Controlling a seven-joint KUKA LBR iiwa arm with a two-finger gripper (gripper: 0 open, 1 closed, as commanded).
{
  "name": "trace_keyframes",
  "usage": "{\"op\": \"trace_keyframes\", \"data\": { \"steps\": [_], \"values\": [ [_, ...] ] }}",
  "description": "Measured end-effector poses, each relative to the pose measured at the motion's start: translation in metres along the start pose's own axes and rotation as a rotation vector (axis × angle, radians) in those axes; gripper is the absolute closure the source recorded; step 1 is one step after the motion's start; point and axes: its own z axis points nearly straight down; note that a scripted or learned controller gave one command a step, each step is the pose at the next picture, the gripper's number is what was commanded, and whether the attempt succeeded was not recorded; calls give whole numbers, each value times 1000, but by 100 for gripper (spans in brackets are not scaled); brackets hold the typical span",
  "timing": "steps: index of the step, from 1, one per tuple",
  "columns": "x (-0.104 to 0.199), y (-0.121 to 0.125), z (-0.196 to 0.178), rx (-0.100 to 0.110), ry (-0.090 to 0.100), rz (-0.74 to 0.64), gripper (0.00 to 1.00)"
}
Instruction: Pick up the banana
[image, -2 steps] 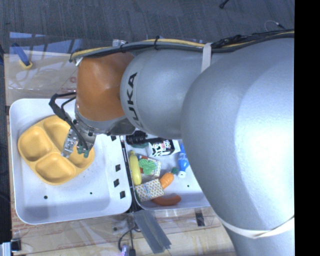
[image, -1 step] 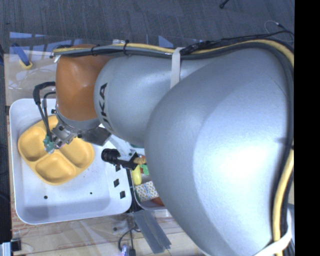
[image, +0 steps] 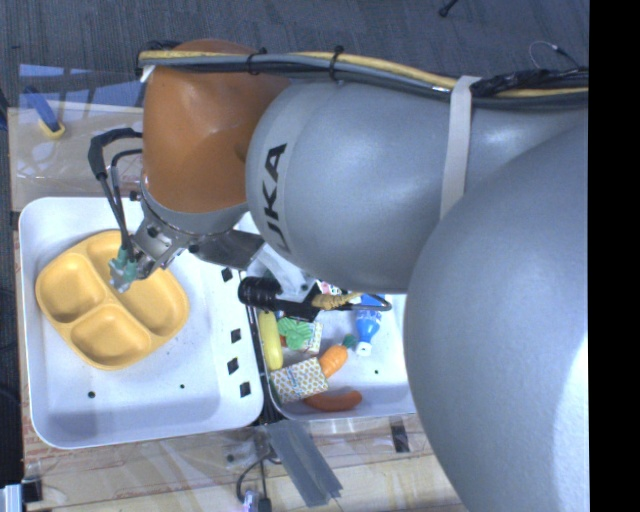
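The banana is a small yellow piece lying lengthwise against the left wall of the right bin. My gripper is far from it, in the left bin. It hangs low over the upper middle of a yellow divided plate. Nothing shows at its tip. The big grey arm with its orange band hides the top of both bins.
Packed beside the banana in the right bin are a green packet, an orange carrot, a patterned block, a reddish sausage and a small blue bottle. The left bin's floor shows bare white below and right of the plate.
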Motion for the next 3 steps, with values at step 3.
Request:
{"op": "trace_keyframes", "data": {
  "steps": [3],
  "values": [
    [-55, 28, 134, 1, 1, -650, 100]
  ]
}}
